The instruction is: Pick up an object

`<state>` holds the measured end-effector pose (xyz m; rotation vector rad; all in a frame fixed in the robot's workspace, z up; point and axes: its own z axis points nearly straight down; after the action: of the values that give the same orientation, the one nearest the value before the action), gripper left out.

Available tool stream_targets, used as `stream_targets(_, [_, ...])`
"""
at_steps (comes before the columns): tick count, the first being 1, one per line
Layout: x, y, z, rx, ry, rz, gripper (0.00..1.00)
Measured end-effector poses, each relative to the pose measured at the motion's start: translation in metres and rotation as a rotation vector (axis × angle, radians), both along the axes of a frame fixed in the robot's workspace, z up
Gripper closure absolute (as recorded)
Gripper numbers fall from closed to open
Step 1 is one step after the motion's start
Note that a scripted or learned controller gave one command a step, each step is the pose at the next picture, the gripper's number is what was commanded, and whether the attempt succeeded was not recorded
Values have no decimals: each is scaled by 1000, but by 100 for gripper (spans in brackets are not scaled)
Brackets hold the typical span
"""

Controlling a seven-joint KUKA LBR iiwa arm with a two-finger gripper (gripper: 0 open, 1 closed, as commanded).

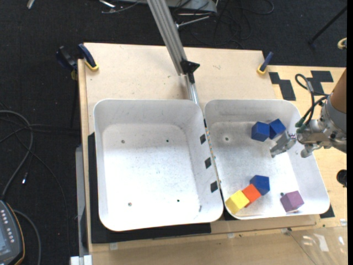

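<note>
End effector (285, 143) is hovering beside 2 blue cubes (267, 130), finger state unclear; crowding is risking a glancing, failed grasp.

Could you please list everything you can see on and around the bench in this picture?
White bins: 2, side by side on the bench; left bin, right bin.
Blue blocks: 3, all in the right bin; two blue blocks touching near its far side, single blue block nearer the front.
Orange block: 1, right bin, between the single blue block and the yellow one.
Yellow block: 1, right bin, front left.
Purple block: 1, right bin, front right corner.
Metal pole: 1, grey, slanting over the bench's far side.
Clamps: 2 on the bench's far corners, blue and yellow; left clamp, right clamp.
Pincer: 1, grey, over the right bin beside the two blue blocks.
</note>
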<state>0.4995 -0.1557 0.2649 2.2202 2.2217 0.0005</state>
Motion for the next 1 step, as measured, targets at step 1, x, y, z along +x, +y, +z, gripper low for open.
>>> stream_targets(1, [86, 17, -136, 0, 3, 4, 0])
